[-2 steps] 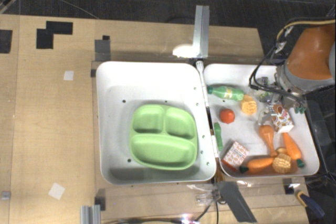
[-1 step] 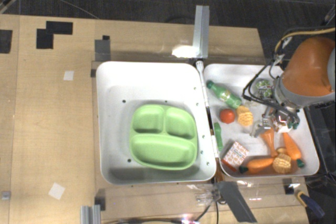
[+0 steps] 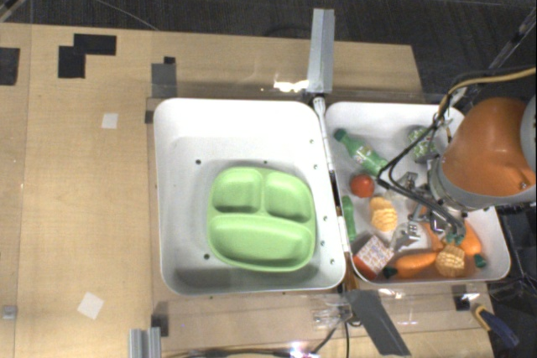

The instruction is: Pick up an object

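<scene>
The right bin [image 3: 394, 115] holds several toy foods. A green bottle [image 3: 362, 152] lies at its back left, with a red tomato [image 3: 362, 185] and a yellow corn cob [image 3: 383, 215] in front of it. An orange carrot [image 3: 414, 265], a second corn cob [image 3: 450, 261] and a small patterned box [image 3: 374, 252] lie along the front wall. The arm's orange band [image 3: 491, 148] hangs over the bin's right side. My gripper [image 3: 410, 234] is low in the bin, between the yellow corn cob and the carrot, just above the pile.
The left bin [image 3: 180, 138] holds a green divided plate [image 3: 262, 216]. A thin green stick [image 3: 348, 215] lies along the right bin's left wall. Black cables [image 3: 411, 151] loop over that bin's back. A grey post [image 3: 321, 50] stands behind the bins.
</scene>
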Robot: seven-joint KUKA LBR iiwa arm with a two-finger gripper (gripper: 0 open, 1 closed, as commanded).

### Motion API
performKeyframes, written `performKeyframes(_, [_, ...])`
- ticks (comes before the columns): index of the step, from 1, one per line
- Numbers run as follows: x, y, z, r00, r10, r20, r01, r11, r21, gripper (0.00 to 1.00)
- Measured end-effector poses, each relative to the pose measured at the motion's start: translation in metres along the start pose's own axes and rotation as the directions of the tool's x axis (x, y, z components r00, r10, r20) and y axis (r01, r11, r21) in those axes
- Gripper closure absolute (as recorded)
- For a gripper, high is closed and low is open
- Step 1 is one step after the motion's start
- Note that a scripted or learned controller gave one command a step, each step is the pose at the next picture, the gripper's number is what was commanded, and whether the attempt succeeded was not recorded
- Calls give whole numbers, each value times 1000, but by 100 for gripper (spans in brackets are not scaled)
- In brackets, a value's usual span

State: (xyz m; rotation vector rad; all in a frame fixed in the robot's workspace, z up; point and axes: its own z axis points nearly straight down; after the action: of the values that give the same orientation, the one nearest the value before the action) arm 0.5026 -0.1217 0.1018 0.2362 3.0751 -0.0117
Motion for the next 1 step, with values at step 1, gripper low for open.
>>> performKeyframes(1, [5,28,0,955,-297,-5,297,955,-3,0])
